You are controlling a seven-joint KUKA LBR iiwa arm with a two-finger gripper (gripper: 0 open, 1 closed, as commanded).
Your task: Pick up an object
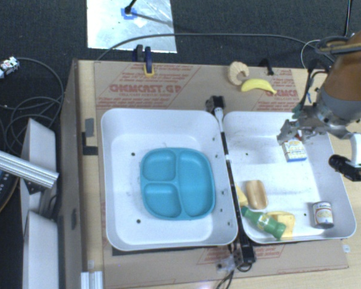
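1. Camera view gives you two white bins side by side on the bench: the left bin and the right bin.
2. You see a blue divided plate lying flat in the left bin.
3. Your gripper hangs over the upper part of the right bin, right above a small white and blue box; nothing sits visibly between its fingers, and how far apart they stand cannot be told from this angle.
4. Look lower in the right bin: a bread-like piece, a green bottle lying across a yellow item, and a small can upright near the right wall.
5. Behind the bins, you find a banana on the bench.
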